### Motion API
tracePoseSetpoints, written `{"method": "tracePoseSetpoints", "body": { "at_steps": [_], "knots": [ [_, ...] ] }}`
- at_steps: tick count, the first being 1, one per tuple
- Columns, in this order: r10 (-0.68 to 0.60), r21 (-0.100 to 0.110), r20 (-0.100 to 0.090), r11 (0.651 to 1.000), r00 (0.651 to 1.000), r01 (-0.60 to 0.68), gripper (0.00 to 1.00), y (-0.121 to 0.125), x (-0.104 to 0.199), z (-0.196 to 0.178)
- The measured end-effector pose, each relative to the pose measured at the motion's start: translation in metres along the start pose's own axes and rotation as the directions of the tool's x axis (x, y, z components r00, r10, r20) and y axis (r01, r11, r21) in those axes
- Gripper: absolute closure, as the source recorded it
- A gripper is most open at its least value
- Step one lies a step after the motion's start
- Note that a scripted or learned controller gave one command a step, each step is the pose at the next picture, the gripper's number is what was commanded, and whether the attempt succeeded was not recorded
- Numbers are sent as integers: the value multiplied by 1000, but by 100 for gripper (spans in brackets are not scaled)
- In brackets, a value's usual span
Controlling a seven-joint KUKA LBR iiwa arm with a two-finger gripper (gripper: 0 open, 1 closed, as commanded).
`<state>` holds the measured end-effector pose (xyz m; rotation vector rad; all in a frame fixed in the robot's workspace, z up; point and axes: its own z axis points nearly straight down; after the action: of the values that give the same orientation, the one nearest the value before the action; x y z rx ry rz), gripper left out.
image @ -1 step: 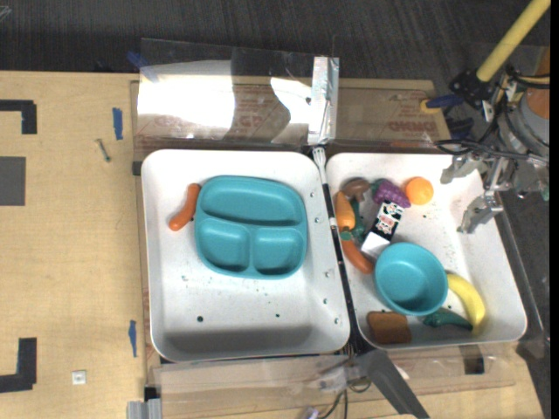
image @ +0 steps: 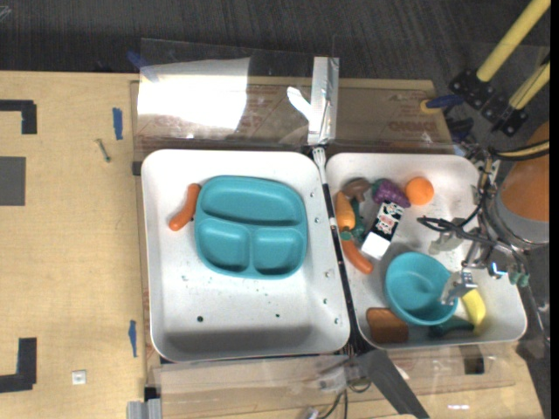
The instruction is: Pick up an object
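- Left bin (image: 166, 321): it holds a teal divided plate (image: 251, 225) lying flat, with an orange carrot-like piece (image: 183, 208) touching its left edge; both lie well apart from the arm, so neither looks like the target of this try
- Right bin (image: 437, 171): along its left wall sit small toys close together, among them an orange piece (image: 356, 255), a black-and-white box (image: 381, 227) and a purple item (image: 389, 190); an orange ball (image: 419, 190) lies near the back and a brown piece (image: 386, 324) at the front
- Likely target: the teal bowl (image: 417, 288) sits upright near the front of the right bin, with a yellow banana-like toy (image: 473, 305) just beside its right rim
- Tool: the gripper (image: 456, 288) hangs at the bowl's right rim; whether it is released or clenched cannot be told, and nothing is seen held in it
- Advice: straddle the rim squarely, one side inside the bowl, and keep clear of the yellow toy; a thin curved rim may slip
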<state>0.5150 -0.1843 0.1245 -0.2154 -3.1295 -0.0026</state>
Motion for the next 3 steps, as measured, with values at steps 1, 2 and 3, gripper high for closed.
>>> {"method": "tracePoseSetpoints", "body": {
  "at_steps": [1,2,3],
  "knots": [
    [-103,4,11,995,995,103,0,-39,-9,-1],
    [-318,7,15,948,948,318,0,-39,9,1],
    [-327,5,20,945,945,327,0,66,10,35]
  ]
}}
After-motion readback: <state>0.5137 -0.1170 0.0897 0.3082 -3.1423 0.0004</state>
